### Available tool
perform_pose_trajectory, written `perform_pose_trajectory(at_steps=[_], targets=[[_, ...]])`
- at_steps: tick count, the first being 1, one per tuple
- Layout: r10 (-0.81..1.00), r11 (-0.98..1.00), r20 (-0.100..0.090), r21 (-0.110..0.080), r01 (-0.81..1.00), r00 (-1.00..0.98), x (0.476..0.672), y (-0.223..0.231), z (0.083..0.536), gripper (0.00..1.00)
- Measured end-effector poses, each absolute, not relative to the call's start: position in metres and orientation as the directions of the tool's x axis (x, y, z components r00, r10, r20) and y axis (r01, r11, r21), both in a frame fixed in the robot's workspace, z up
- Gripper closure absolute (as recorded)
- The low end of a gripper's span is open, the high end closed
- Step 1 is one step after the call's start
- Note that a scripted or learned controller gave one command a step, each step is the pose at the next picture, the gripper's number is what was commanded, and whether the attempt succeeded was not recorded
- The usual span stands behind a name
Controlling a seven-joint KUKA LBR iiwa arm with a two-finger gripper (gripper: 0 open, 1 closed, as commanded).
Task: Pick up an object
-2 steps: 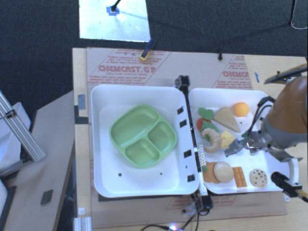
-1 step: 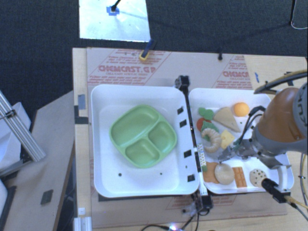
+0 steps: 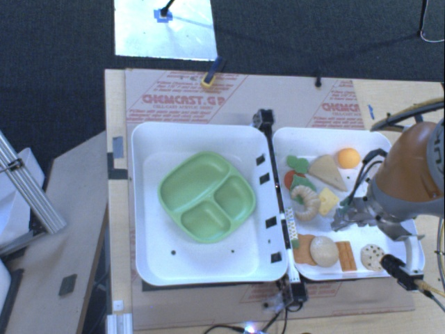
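The worktop [image 3: 174, 96] carries two white bins. The left bin [image 3: 149, 186] holds a green divided plate [image 3: 206, 197]; the right bin [image 3: 410, 256] holds a scatter of toy food. The pincer [image 3: 345, 218] hangs low over the right bin's middle, just right of a yellow cube [image 3: 327, 202] and a ridged shrimp-like piece [image 3: 305, 202]. Whether it is wide or narrow I cannot tell, since dark parts blur together there, and nothing can be seen held in it

The pieces nearest are the likeliest targets. They look like hollow plastic: light, stiff, smooth, so apt to slip or skid aside if nudged. The cube offers flat opposite faces, probably the surest hold. The tan wedge [image 3: 328, 171] at the far side tapers, so a grip across its thick end would suit better. The orange ball [image 3: 348, 158] would likely roll away. The round bun [image 3: 324, 250] and the cookie [image 3: 372, 257] near the front are low and wide, harder to span. Crowding around the shrimp piece risks catching its neighbours
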State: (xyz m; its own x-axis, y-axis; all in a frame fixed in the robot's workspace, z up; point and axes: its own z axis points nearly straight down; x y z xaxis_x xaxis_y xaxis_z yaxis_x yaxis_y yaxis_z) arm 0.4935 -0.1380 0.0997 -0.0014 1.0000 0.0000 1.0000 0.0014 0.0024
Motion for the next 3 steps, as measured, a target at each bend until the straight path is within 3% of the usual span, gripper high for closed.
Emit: perform_pose_trajectory(at_steps=[2, 3], targets=[[1.000, 0.004, -0.001, 0.004, 1.000, -0.004, 0.501, -0.147, 0.198, 1.00], [1.000, 0.004, -0.001, 0.005, 1.000, -0.004, 0.503, -0.147, 0.226, 1.00]])
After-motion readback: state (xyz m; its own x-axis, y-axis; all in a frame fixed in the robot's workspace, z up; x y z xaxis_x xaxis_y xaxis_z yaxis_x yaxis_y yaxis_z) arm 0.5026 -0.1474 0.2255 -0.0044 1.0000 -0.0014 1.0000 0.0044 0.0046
